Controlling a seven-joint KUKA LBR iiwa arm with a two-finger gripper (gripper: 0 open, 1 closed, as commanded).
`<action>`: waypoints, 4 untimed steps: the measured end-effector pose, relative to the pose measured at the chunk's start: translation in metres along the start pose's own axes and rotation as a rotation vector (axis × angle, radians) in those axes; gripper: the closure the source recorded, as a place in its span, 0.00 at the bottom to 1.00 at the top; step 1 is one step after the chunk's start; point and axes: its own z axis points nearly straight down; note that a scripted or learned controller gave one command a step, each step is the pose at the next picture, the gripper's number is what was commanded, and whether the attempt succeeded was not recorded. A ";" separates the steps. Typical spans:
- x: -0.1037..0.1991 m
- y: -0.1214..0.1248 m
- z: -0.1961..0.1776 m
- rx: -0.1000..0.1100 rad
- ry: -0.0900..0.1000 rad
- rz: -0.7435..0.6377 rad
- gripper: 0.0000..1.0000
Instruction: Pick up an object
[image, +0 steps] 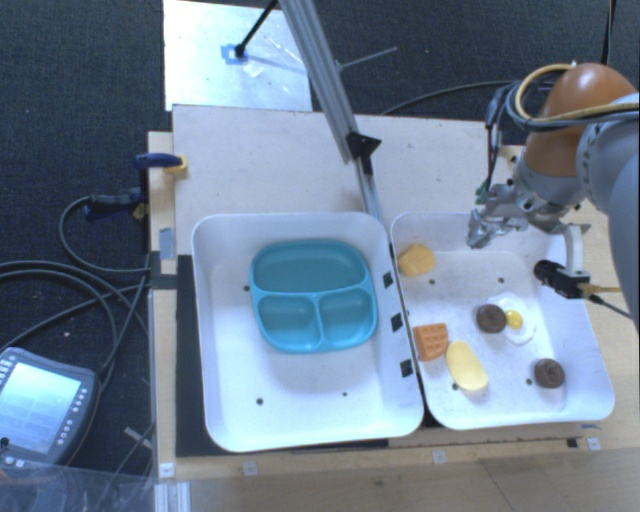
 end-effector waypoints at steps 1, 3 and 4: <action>0.008 -0.002 -0.061 -0.005 0.000 -0.002 1.00; 0.059 -0.031 -0.111 0.002 0.003 -0.005 1.00; 0.107 -0.051 -0.112 0.004 0.004 -0.005 1.00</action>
